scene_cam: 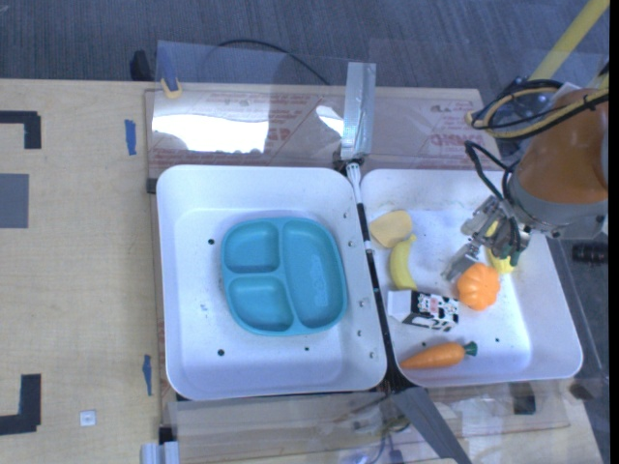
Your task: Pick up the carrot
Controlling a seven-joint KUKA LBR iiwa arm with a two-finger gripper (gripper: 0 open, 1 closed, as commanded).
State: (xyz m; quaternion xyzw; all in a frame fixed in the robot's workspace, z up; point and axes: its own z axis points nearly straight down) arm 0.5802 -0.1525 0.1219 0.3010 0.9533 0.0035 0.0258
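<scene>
The carrot (437, 356), orange with a green stem end, lies flat near the front edge of the right bin (551, 351). My gripper (481, 243) hangs over the upper right part of that bin, well behind the carrot and apart from it. Its fingers (464, 257) are spread, with nothing between them. An orange round fruit (478, 286) sits just below the fingertips.
In the right bin also lie a banana (401, 264), a pale yellow piece (391, 226) and a black-and-white patterned object (432, 308). The left bin (184, 259) holds a teal divided plate (283, 275). A metal divider (359, 124) stands behind the bins.
</scene>
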